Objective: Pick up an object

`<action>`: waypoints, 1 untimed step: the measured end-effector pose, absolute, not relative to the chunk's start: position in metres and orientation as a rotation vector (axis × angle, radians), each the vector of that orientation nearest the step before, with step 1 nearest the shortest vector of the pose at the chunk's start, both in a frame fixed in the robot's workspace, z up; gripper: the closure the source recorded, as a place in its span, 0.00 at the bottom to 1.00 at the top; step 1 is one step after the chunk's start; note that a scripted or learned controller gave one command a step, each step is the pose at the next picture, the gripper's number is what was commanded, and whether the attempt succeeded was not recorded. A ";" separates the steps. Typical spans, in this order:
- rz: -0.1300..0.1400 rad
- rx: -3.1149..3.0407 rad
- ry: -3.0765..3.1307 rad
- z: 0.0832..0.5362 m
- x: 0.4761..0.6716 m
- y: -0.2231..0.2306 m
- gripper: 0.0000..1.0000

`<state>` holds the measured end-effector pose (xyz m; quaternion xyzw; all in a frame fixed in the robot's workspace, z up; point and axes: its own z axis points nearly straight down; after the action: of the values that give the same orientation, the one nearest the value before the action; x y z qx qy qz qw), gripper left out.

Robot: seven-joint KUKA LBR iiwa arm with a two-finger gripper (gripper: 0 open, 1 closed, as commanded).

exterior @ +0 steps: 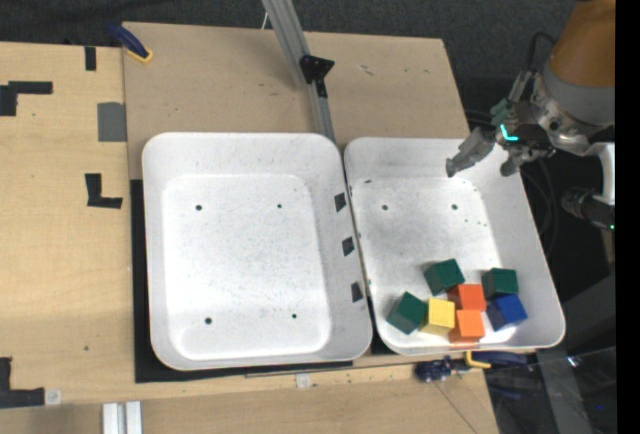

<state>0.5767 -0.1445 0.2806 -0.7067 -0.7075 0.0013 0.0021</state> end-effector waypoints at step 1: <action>0.001 -2.218 -2.224 0.283 0.577 -0.144 0.00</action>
<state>0.5774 -0.1444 0.2828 -0.7062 -0.7080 0.0004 0.0005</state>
